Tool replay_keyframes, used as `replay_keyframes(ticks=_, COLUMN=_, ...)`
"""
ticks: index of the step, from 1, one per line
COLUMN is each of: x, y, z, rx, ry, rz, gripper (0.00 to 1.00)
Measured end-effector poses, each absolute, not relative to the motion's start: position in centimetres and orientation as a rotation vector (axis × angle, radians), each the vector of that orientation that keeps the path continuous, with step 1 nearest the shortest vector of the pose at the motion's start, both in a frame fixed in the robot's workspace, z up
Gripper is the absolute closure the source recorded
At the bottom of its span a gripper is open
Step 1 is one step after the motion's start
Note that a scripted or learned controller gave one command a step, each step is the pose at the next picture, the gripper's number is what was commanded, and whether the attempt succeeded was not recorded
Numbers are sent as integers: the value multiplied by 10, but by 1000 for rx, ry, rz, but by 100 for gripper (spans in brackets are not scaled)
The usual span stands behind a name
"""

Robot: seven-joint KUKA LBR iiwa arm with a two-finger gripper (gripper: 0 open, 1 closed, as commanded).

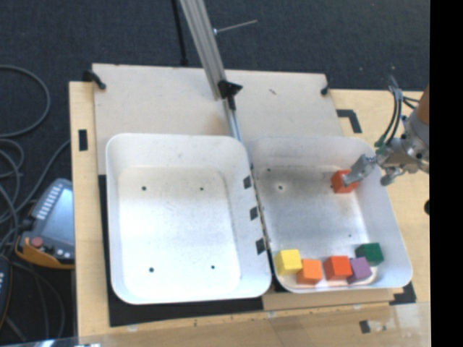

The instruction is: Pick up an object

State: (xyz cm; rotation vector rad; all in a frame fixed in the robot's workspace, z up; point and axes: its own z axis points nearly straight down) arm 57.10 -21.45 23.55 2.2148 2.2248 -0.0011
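My gripper reaches in from the right over the far right rim of the right bin. Its two fingers stand spread apart, so it is open. A red block lies in the bin's far right part, right at the tip of the left finger and not between the two fingers. Along the bin's near edge sit a yellow block, an orange block, a red-orange block, a purple block and a green block.
The left bin lies beside the right one, their rims touching. A slanted metal rail runs from the top down to the bins' junction. Cables and a pendant lie off the bench at left.
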Motion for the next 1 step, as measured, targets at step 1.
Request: replay_keyframes(ticks=1, x=596, y=-209, z=190, rx=2218, ry=2227, rz=-3, gripper=0)
